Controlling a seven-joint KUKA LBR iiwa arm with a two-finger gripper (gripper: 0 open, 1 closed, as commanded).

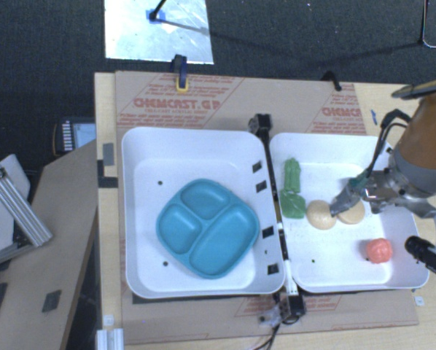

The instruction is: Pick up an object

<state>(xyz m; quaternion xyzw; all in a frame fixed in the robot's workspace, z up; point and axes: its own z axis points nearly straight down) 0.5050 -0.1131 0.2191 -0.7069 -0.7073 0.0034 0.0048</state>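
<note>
The arm comes in from the right side of the bench, its orange band high at the right edge and the grey wrist below it, angled down and leftward into the right bin (327, 146). The gripper (343, 204) sits at the end of that slant, low over the bin floor, its dark tip pointing toward the middle of the bin. The tip lies right at the gap between two pale, cream-coloured rounded pieces: the beige ball (321, 214) on its left and a second beige lump (351, 214) just under and to the right of it, partly covered by the tool. From where I stand I cannot tell how the claw is set; the end of it is a dark blur against the pale pieces, and nothing is plainly caught in it. Just left of the beige ball, touching or nearly so, lies a green toy (292, 189), long and lumpy, running up toward the bin's far wall. A pink ball (378, 250) rests apart from the rest, nearer the front right corner. In the left bin (141, 166) a blue divided plate (207, 227) lies flat, turned cornerwise, taking up most of the floor.
</note>
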